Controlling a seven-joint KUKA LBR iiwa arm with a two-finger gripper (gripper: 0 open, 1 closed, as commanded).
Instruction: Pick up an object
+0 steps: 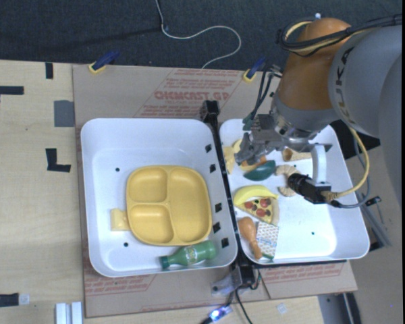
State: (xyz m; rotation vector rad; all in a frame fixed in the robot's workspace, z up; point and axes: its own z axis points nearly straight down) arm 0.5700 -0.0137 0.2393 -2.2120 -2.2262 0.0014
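Observation:
My gripper (pixel 251 155) hangs low over the upper left part of the right bin (pixel 337 245). Just below it lies a dark teal object (pixel 260 173), and a yellow item (pixel 234 148) shows at its left, against the bin wall. Further toward the front lie a banana (pixel 251 194), a pizza slice (pixel 264 210), a carrot (pixel 248 235) and a patterned packet (pixel 268 239). Whether anything sits in the gripper is hidden by the wrist.
The left bin (pixel 98 181) holds a yellow divided plate (pixel 169 204), a pale yellow piece (pixel 117 219) at its left and a green bottle (pixel 189 255) lying near the front wall. Small tan pieces (pixel 286 155) lie to the right of the gripper.

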